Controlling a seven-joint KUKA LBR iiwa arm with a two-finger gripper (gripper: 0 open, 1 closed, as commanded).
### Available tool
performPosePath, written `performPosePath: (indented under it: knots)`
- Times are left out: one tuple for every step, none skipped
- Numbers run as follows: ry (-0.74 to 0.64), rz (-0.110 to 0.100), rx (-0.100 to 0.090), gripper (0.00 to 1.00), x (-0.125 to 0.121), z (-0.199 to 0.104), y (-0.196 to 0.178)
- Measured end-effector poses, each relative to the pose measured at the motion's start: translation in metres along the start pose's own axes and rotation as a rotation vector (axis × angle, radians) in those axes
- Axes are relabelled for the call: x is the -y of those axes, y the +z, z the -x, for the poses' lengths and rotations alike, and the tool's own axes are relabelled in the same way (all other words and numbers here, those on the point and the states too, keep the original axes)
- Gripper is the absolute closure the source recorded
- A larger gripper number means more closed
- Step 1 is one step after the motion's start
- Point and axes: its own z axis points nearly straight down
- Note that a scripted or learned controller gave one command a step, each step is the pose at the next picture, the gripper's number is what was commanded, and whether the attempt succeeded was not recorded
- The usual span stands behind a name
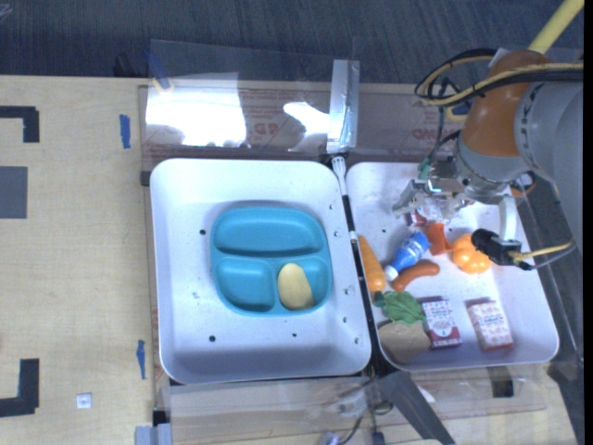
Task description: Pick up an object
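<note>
My gripper (429,202) hangs low over the upper part of the right bin (548,336), under the orange-banded wrist (491,123). Directly below it lie a small red-and-white item (426,218) and an orange piece (435,238). A blue bottle (410,251) and an orange sausage (415,274) lie a little nearer the front. A carrot (372,265) rests along the bin's left wall. An orange fruit (471,259) sits to the right. Whether anything sits in the gripper cannot be seen.
Two red packets (441,322) (488,324), a green leafy toy (403,306) and a tan lump (404,340) fill the right bin's front. The left bin (176,248) holds a blue divided tray (269,230) with a yellow oval item (295,286). A clear panel (241,109) stands behind.
</note>
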Motion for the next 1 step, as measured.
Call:
performPosePath:
  knots:
    - [-0.093,0.019,0.005,0.0,0.0329,-0.0034,0.0039]
